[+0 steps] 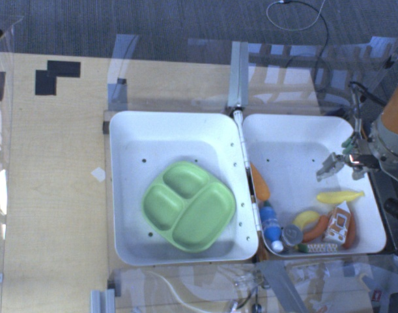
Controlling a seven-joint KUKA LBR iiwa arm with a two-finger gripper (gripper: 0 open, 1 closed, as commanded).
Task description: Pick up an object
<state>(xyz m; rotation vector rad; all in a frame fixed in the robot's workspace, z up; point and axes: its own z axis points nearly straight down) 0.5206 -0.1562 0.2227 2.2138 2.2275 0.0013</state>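
Banana is the nearest thing to the gripper, so I judge it is the likely target. It lies in the right bin, near the right wall, just above the carton and well apart from the plate, which lies alone in the left bin.

It looks like a plastic toy: light, stiff and smooth, so it may slip or roll if it is pressed on the curved side. I think the best hold is across the middle, with one finger on each long side, because the ends are thin.

The gripper hangs above the bare floor of the right bin, a little above and left of the banana, and holds nothing. Its jaws seem to stand a little apart, with a gap between the two grey fingers, though the view is small and I am not fully sure how wide.

Other things crowd the lower corner of the right bin: a blue bottle, a carrot against the divider, a lemon and a grey cap. They touch and overlap, so their edges are hard to separate. An orange piece is partly hidden by the carton, and I cannot tell what it is. The arm is cut off at the right edge.
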